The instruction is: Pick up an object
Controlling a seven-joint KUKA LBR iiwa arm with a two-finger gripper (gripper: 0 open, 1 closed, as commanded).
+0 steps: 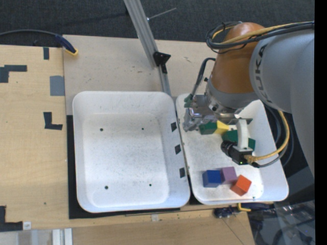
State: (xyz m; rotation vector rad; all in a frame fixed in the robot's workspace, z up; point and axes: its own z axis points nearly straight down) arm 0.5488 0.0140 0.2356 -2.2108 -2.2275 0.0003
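The grey arm point(286, 70) with its orange band point(237, 60) looms closest to the lens, filling the upper right and reaching down over the right-hand bin. Going from the left of the bench, the wooden top point(30, 137) carries a few dark tape marks and a grey patch, and a black cable with a blue and yellow end point(66, 46) lies near its far edge. Next comes the left bin point(82, 111), a shallow white tray resting on a dark mat. A slanted metal rail point(143, 29) runs down from the top toward the gap between the two bins. The right bin point(273, 188) sits just beside the left one, their rims nearly touching. Over its far left part hangs the gripper point(193, 120), low above the bin floor; whether its fingers stand apart or together cannot be told from here, and nothing can be seen held between them. Just right of the gripper lie a green block point(207, 129) and a yellow block point(223, 127), touching each other, with another green piece point(231, 136) partly hidden by the wrist hardware and its white bracket point(244, 131). Toward the near edge of the same bin a blue block point(212, 177), a purple block point(229, 174) and an orange block point(241, 185) sit in a tight cluster, well apart from the gripper.
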